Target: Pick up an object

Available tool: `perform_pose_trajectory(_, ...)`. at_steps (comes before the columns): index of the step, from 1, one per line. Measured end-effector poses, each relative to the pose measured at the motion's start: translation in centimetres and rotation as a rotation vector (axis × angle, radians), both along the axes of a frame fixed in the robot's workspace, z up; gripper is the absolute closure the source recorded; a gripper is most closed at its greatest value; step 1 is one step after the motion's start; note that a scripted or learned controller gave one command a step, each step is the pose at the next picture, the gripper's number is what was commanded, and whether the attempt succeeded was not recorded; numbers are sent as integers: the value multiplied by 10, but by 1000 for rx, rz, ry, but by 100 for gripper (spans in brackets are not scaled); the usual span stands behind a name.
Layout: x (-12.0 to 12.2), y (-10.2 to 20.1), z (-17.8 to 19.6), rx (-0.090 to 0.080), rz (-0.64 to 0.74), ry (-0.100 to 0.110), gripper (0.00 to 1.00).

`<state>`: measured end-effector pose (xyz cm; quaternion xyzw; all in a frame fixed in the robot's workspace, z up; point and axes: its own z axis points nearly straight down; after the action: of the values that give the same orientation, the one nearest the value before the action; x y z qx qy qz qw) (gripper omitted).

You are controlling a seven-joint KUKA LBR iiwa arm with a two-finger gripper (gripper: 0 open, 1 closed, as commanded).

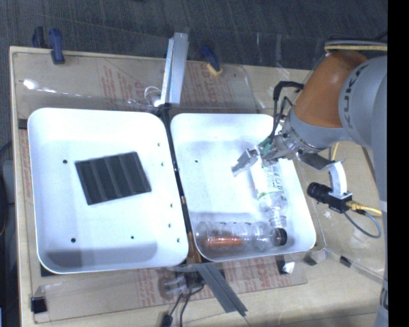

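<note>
My gripper (pixel 246 160) hangs over the upper middle of the right bin (pixel 204 136), and nothing shows in its grasp. Just to its right a small clear plastic bottle (pixel 271 191) with a printed label lies along the bin's right wall. A larger clear bottle (pixel 233 237) with something orange inside and a black cap lies along the bin's near wall. A dark ribbed rectangular panel (pixel 114 177) lies flat in the middle of the left bin (pixel 35 182).
A metal bar (pixel 174 67) rises behind the seam between the two bins. Blue clamps (pixel 54 45) hold the board's far edge. The grey arm with its orange band (pixel 327 94) comes in over the right bin's far right corner.
</note>
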<state>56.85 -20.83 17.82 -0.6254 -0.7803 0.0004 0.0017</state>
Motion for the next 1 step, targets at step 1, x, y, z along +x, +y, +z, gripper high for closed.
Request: perform_pose_trajectory(1, -6, 0, 5, 2, 88, 4, 0)
